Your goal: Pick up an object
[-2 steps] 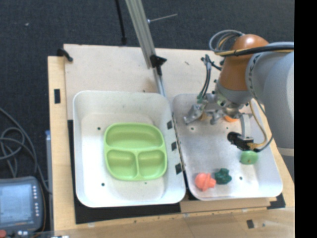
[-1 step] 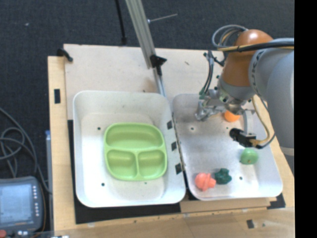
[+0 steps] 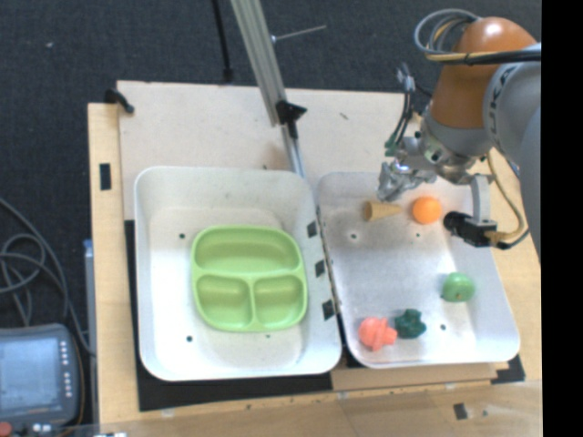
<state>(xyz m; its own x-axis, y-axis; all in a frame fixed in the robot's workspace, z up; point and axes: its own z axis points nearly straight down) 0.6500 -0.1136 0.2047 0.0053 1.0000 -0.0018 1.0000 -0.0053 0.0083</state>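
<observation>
— Over the right bin (image 3: 474, 335), near its far edge, what is the gripper (image 3: 393, 188) doing?

— From the camera view it hangs low, just above a small tan cone-shaped piece (image 3: 382, 210). An orange ball (image 3: 425, 210) lies just beside that piece, to the right.

— Is it holding anything?

— I see nothing between its fingers, and whether they are apart or together I cannot tell; they are too small and dark against the wrist.

— So which step is this?

— I judge it the approach, with the grasp not yet made. The next move calls for a straight descent over the cone, well centred, since a small light piece could skid away.

— What else lies in that bin?

— A green ball (image 3: 457, 288) by the right wall, and at the near edge a pink toy (image 3: 375, 332) touching a dark green one (image 3: 411, 323).

— And the surroundings?

— The left bin (image 3: 164, 244) carries a green divided plate (image 3: 248, 277). Both bins sit on a pale wooden tabletop (image 3: 182, 126) over dark carpet (image 3: 55, 25), with a metal pole (image 3: 260, 48) rising behind.
</observation>
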